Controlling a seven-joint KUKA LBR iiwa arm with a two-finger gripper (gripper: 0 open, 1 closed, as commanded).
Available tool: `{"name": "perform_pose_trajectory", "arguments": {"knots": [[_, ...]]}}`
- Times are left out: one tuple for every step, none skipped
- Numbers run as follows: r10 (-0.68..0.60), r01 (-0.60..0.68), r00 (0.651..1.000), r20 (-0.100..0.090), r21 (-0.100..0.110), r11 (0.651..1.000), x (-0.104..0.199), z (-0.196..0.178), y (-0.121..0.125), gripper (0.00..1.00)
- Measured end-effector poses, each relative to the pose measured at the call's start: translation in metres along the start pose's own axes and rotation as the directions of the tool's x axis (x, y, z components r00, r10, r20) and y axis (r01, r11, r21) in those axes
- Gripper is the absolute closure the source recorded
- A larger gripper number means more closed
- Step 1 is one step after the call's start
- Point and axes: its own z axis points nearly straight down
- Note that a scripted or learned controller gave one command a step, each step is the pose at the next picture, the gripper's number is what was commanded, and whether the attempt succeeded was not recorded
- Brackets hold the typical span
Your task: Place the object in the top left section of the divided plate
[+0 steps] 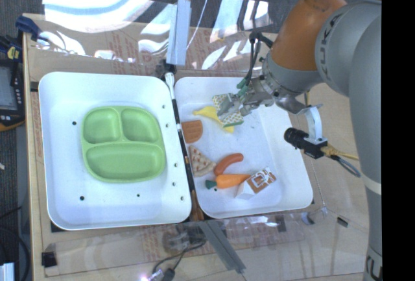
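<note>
On the bench, the right bin [295,176] holds a yellow banana [209,113], long axis left-right; the gripper [228,109] hovers there, grip state unreadable.

divided plate [123,143] in left bin [55,195], toy foods [230,172] in right bin [295,192]

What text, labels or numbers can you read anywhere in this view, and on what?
None can be read.
Small carton in the right bin: orange and white print, too blurred to read.
Patterned item at the gripper: markings, no legible letters.
Black device at the left edge: no readable text.
Green divided plate in the left bin: no markings seen.
</note>
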Motion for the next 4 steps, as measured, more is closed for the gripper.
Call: {"name": "perform_pose_trajectory", "arguments": {"knots": [[0.133,-0.133,0.991,0.001,0.002,0.991,0.093,0.033,0.032,1.00],[0.067,-0.067,0.998,0.001,0.000,0.998,0.156,0.033,0.070,1.00],[0.077,-0.077,0.997,0.002,-0.002,0.997,0.225,0.033,0.080,1.00],[-0.237,0.237,0.971,0.002,0.003,0.971,0.264,0.049,0.070,1.00]]}}
